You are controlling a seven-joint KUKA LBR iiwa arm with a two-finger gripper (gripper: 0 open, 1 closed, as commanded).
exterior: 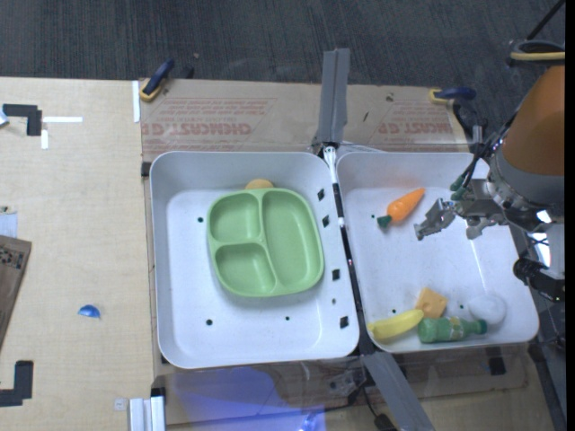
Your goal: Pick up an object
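The gripper (pixel 454 221) hung open and empty over the right bin (pixel 503 281), apparently mid-approach, needing descent onto the nearby carrot (pixel 404 204).

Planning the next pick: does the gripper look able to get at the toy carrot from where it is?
Probably yes. The gripper hovers over the right bin just right of the carrot, with bare bin floor between them and nothing on the carrot.

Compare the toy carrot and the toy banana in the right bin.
The carrot is orange with a green tip; the banana is yellow. The carrot lies alone near the bin's back; the banana sits at the front edge beside a green bottle. Both are small toy foods lying flat.
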